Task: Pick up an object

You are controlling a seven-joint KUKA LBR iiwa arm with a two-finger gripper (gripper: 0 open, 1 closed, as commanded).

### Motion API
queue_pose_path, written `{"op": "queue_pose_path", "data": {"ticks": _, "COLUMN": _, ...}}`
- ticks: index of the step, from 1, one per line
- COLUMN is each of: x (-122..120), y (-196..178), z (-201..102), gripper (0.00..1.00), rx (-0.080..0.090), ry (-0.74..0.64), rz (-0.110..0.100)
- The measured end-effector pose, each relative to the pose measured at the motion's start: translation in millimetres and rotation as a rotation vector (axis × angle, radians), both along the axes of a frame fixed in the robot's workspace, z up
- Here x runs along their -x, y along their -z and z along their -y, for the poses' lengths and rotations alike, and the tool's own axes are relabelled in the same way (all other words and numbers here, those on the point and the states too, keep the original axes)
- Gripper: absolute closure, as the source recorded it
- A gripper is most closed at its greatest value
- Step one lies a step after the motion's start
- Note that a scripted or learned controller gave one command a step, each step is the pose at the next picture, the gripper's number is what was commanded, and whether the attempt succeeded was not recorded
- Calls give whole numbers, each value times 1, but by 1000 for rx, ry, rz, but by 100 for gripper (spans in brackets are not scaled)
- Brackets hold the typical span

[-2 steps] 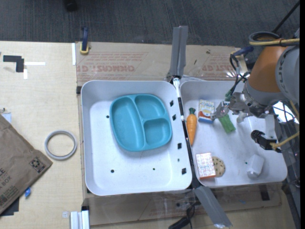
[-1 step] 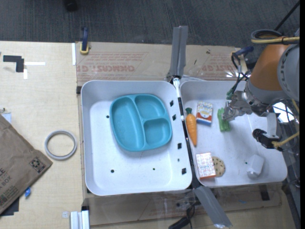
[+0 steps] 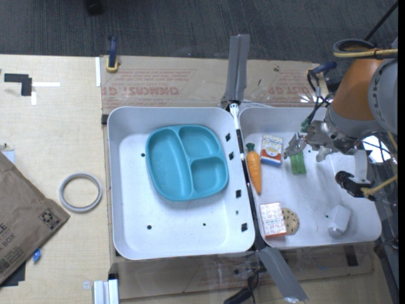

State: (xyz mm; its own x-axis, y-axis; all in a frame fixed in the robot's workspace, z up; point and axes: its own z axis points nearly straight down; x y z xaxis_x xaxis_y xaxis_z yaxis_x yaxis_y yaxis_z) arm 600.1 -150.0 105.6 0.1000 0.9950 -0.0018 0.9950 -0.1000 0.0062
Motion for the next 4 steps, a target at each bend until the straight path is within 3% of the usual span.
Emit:
{"op": "queue_pose_path", "data": {"ticks": 1, "x": 0, "y": -9, "z": 1, "gripper": 100, "rx": 1, "ry": 2, "rz": 0}}
{"op": "queue_pose_path", "data": {"ticks": 2, "x": 0, "y": -9, "z": 1, "gripper": 0, "rx": 1, "ry": 2, "rz": 0}}
{"op": "queue_pose_path", "data": {"ticks": 3, "x": 0, "y": -42, "z": 28, "gripper": 0, "rx": -1, "ry": -11, "rz": -6}}
{"op": "queue_pose_path", "data": {"ticks": 4, "x": -30, "y": 14, "z": 10, "gripper": 0, "rx": -1, "ry": -2, "rz": -6}}
